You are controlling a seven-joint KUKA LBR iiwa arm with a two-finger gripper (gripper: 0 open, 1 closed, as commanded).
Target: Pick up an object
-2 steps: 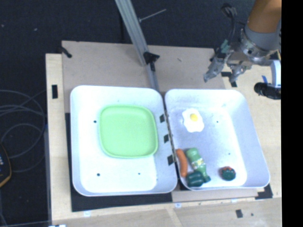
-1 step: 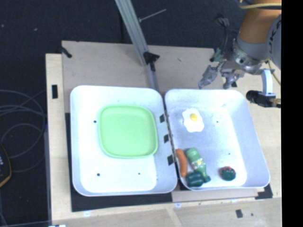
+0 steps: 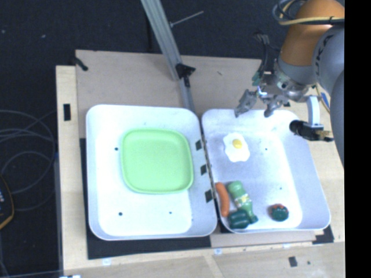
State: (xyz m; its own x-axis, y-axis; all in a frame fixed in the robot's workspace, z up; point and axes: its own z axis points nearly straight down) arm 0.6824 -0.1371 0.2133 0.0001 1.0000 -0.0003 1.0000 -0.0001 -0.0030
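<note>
Hovering over the far edge of the right bin (image 3: 301, 155), our gripper (image 3: 255, 110) spreads its fingers with nothing between them, poised, we judge, to drop toward the fried egg (image 3: 236, 147) lying near that bin's far-left corner.

No text, label, brand, number or sign can be read anywhere — not on the green plate (image 3: 156, 160), the fried egg (image 3: 236, 147), the green bottle (image 3: 239, 197), the two white bins (image 3: 104, 213) or the counter (image 3: 116, 68) — all too small.
</note>
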